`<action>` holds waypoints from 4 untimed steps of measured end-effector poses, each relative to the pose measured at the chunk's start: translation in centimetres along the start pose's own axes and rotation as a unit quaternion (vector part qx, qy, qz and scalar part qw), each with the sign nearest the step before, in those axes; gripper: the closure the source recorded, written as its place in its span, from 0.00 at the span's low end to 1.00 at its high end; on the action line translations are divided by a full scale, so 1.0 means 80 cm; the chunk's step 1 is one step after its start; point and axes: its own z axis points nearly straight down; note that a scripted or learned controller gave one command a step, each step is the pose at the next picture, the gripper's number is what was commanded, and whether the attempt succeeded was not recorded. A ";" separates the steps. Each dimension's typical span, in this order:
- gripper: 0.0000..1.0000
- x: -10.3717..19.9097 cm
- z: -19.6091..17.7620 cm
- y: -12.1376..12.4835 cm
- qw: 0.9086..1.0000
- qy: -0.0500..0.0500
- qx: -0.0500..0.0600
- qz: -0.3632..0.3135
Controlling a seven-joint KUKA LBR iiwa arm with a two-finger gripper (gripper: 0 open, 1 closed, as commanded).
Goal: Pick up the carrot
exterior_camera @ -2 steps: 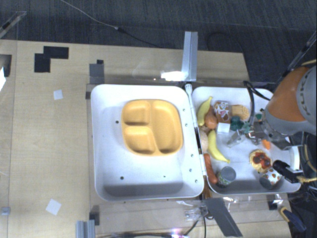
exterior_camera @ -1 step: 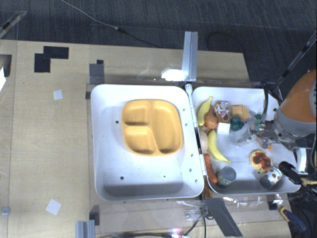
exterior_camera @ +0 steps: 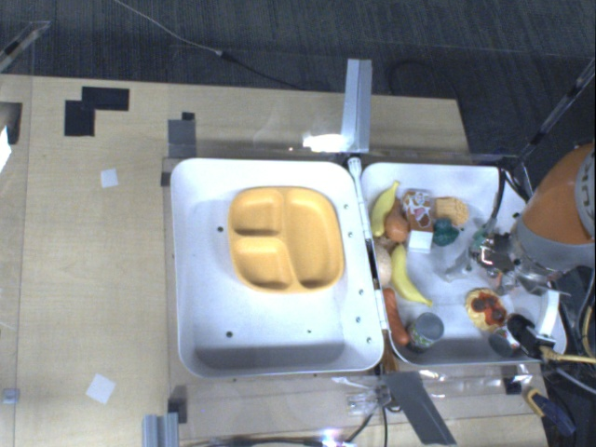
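1. The gripper (exterior_camera: pixel 482 254) was over the right part of the right bin (exterior_camera: pixel 484 177). I could not tell how it was set, because its metal parts made one dark, shiny cluster.
2. Behind it, the grey arm (exterior_camera: pixel 549 245) with its orange band reached in from the right edge of the bench.
3. Just below the gripper lay a small round thing, red and yellow (exterior_camera: pixel 484 307). It was near the gripper, but whether they touched I could not see.
4. The carrot (exterior_camera: pixel 395 315) lay well apart from the gripper, along the left wall of the right bin, close to the front corner. It pointed roughly front to back.
5. Beside the carrot stood a small grey cup (exterior_camera: pixel 427 328). Above it lay a banana (exterior_camera: pixel 404 277), and a second banana (exterior_camera: pixel 383 209) was further back.
6. The left bin (exterior_camera: pixel 200 250) held a yellow divided plate (exterior_camera: pixel 284 238) with three compartments.
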 end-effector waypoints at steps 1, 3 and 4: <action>0.00 0.053 -0.025 0.071 0.999 0.000 0.004 0.040; 1.00 0.005 -0.018 0.045 1.000 0.004 -0.004 0.003; 1.00 -0.016 -0.002 -0.001 0.985 -0.001 -0.001 -0.172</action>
